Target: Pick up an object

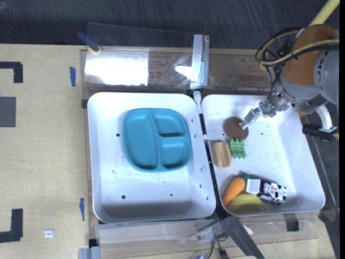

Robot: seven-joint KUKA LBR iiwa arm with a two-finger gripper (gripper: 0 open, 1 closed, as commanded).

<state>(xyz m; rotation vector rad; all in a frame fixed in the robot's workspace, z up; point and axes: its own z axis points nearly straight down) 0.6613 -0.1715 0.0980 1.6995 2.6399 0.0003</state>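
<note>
The right bin holds several small objects. A brown round piece lies near its upper left. Below that are a tan bread-like block and a small green ridged piece. Along the front wall lie an orange carrot shape, a yellow banana and a black-and-white toy. My gripper reaches in from the upper right, slanting down and to the left, with its tip at the right edge of the brown round piece. Nothing hangs from it.
The left bin holds a blue divided tray. A ridge separates the two bins. The arm's orange band and looped cables hang over the right bin's far corner. A clear sheet stands behind the bins.
</note>
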